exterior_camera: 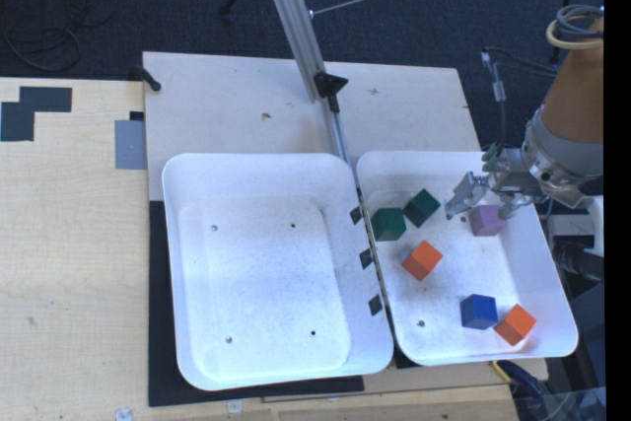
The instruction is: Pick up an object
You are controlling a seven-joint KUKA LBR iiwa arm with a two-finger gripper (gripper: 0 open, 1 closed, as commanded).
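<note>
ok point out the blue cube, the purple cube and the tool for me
blue cube (478, 311): camera view, on its top face, near the right bin's front edge.
purple cube (486, 221): camera view, on its visible face, just under the tool.
tool (483, 194): camera view, midway between the fingertips, above the right bin.

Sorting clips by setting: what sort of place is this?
Probably a robotics lab bench: two white bins, coloured blocks like the purple one beside the arm's tool, cables on dark carpet.
</note>
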